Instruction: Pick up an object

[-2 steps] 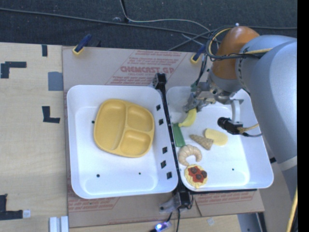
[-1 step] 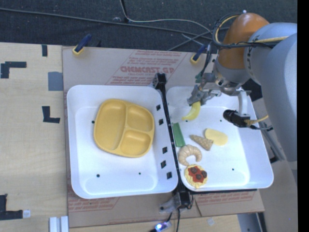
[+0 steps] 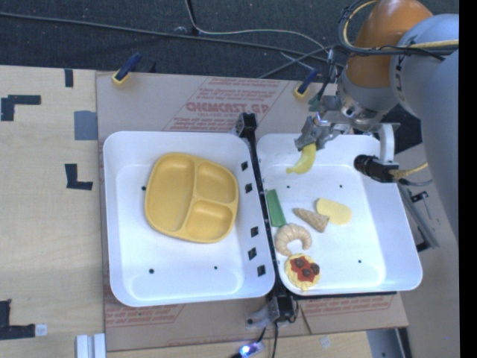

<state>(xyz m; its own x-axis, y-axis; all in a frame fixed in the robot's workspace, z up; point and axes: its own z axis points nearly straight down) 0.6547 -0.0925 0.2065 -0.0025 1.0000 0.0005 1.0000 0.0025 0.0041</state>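
My gripper (image 3: 312, 142) hangs over the back of the right bin (image 3: 395, 263), shut on a yellow banana (image 3: 302, 161) that dangles below its fingers, above the bin floor. Lower in the same bin lie a green stick (image 3: 275, 208), a tan cone (image 3: 311, 218), a yellow lemon-like piece (image 3: 334, 212), a croissant (image 3: 293, 237) and a small pizza (image 3: 302, 271). The left bin (image 3: 127, 274) holds a yellow divided plate (image 3: 191, 197).
A black divider with clips (image 3: 256, 200) runs between the two bins. The arm's grey body and orange band (image 3: 384, 32) fill the upper right. Cables cross the dark floor behind the bench, and yellow-blue clamps (image 3: 127, 68) hold the cardboard.
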